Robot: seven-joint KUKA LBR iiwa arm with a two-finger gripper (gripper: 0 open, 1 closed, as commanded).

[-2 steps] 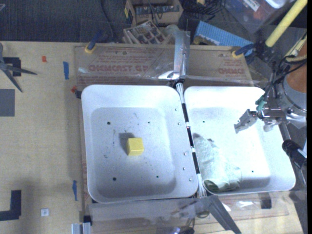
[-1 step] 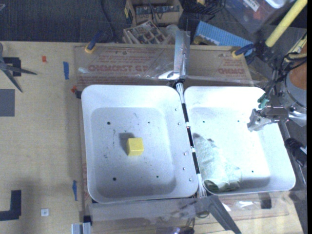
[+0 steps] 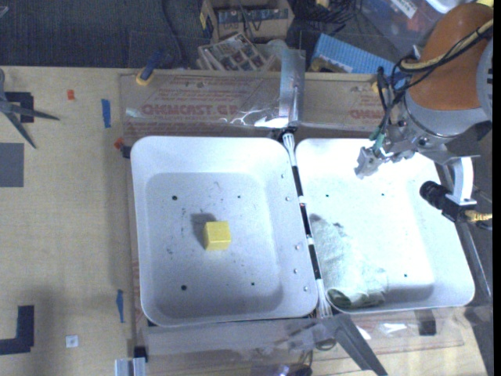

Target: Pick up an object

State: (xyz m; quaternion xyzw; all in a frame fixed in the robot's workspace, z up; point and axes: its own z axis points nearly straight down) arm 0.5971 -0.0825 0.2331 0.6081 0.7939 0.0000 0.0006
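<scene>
Yellow block (image 3: pixel 218 235): lies near the middle of the left bin (image 3: pixel 156 163), well apart from the arm.
Cloth (image 3: pixel 344 265): rolled (white, smudged), along the right bin (image 3: pixel 446 280) near its left wall.
Gripper (image 3: pixel 368 163): over the right bin's upper part; fingers too small to tell apart or together.

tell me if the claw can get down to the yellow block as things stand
Probably yes. The yellow block sits alone on the left bin's floor with open space above; the claw hovers over the right bin.
</scene>
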